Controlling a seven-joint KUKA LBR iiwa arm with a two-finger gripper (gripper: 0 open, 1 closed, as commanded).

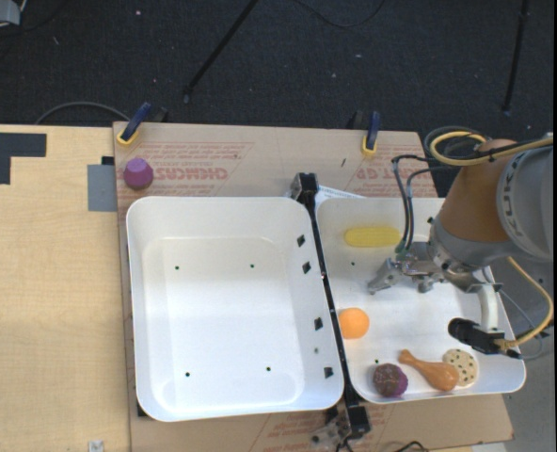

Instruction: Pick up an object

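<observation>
**Claw hung over the right bin with nothing in it**

The claw sat low inside the right bin, its two grey fingers spread apart and nothing between them. All places below are taken from that claw.

No single object had been named for the pick, so the nearest pieces mattered most. The yellow banana-shaped piece lay just beyond the claw, toward the bin's far wall, with its long axis running left to right across the bin. The orange ball lay on the near side of the claw and slightly left, close to the divider between the two bins. These two looked about equally close, and either seemed a short reach for the one arm. Farther toward the near wall lay the dark purple ball, and right of it the tan drumstick-shaped piece, lying at a slant, with a pale dotted disc touching its right end.

The left bin stood well to the claw's left. On the brown cardboard sheet covering the table, well left of and beyond the claw, red print showed upside down and mirrored; it could not be read with confidence. A small purple cup-like thing stood on that sheet.
</observation>
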